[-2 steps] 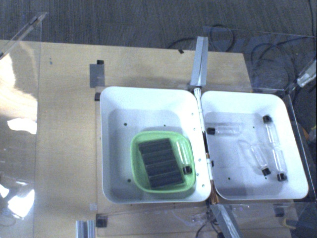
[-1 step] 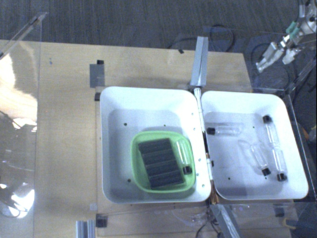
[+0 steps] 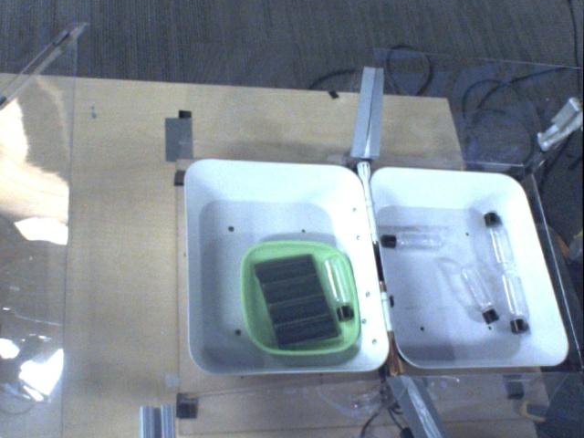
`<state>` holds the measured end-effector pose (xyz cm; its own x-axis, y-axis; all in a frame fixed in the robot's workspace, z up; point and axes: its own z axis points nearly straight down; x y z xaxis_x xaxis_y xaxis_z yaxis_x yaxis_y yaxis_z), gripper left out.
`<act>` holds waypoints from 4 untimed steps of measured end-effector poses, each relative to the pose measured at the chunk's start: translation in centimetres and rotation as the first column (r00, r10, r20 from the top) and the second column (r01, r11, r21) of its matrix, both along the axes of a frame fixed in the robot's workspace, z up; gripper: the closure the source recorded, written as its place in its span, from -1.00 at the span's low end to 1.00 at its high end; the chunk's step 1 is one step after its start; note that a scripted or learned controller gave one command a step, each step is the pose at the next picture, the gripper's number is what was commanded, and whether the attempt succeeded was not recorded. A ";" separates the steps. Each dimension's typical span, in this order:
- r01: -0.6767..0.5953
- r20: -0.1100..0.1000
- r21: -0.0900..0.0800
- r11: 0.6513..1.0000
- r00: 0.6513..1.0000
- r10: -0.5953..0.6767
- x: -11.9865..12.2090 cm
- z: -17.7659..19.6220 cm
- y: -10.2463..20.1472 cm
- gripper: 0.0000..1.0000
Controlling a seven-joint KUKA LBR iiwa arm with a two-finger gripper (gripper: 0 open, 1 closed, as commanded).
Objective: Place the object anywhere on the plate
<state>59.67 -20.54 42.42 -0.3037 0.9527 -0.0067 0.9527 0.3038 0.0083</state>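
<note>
At the bench's (image 3: 109,245) front edge, a small metal bracket (image 3: 155,418) and tangled cables (image 3: 383,409) sit just below two white bins set side by side.

In the left bin (image 3: 205,272), a green plate (image 3: 251,281) rests toward the near wall. A dark ridged block (image 3: 294,301) lies flat across the plate's middle, turned at a slight angle. Just beside the block, on its right, a clear capped tube (image 3: 338,283) lies on the plate along the rim, its black cap (image 3: 345,313) pointing to the front. Both block and tube are inside the plate's edge.

The right bin (image 3: 438,336) holds four spare tubes, all lying flat on its floor. Two of them (image 3: 476,290) (image 3: 513,297) are close together near the front right corner, black caps toward the front. A third (image 3: 499,243) lies farther back along the right side, cap to the rear. The fourth (image 3: 418,240) lies crosswise near the left wall, cap toward the divider between the bins.

Behind the bins, a grey metal bar (image 3: 368,117) runs back from where the two bins meet, and a small grey block (image 3: 180,137) stands on the bench near the left bin's far corner. A pale piece of hardware (image 3: 561,124) juts in at the far right; what it is cannot be told. More cables (image 3: 401,67) trail onto the dark carpet (image 3: 228,16) beyond.
</note>
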 end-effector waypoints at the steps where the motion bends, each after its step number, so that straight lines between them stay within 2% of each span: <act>1: 0.083 -0.003 0.004 0.997 0.997 -0.083 -3.5 -2.8 13.4 -1.00; 2: 0.030 0.006 -0.001 1.000 1.000 -0.030 -6.5 1.4 3.0 -1.00; 3: 0.153 0.003 0.001 0.988 0.988 -0.153 -10.1 1.3 -0.1 -1.00; 4: 0.145 0.016 -0.004 0.989 0.989 -0.145 -9.8 2.7 0.0 1.00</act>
<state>49.84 -20.54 45.07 -0.1623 0.9866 -0.0153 0.9864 0.1626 0.0225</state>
